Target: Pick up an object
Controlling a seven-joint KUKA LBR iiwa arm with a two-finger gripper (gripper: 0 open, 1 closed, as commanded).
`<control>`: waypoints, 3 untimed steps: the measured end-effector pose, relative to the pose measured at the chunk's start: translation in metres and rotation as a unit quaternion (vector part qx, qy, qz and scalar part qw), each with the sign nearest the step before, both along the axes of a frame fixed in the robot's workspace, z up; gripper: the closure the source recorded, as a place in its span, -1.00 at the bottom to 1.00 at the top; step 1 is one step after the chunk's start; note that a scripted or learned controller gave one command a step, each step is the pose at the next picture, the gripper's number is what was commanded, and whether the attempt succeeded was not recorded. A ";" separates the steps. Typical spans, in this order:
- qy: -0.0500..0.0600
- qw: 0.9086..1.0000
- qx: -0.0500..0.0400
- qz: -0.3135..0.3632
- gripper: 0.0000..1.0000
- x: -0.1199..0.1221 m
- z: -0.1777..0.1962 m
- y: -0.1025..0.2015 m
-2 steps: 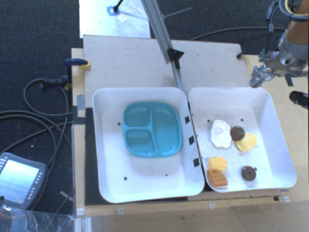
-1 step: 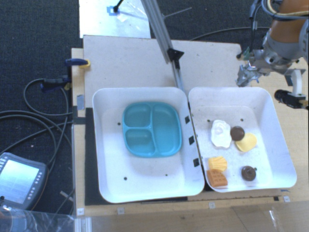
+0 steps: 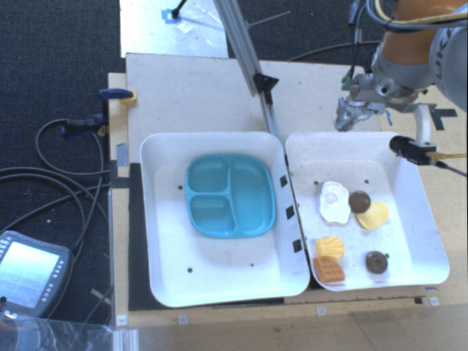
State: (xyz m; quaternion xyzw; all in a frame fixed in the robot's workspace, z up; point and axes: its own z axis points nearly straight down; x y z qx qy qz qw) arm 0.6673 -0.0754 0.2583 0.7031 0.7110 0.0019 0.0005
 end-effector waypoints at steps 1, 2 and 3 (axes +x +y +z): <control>0.002 1.000 0.000 0.000 1.00 -0.014 -0.009 0.058; 0.002 1.000 0.000 0.000 1.00 -0.017 -0.024 0.109; 0.000 1.000 0.000 0.000 1.00 -0.013 -0.018 0.163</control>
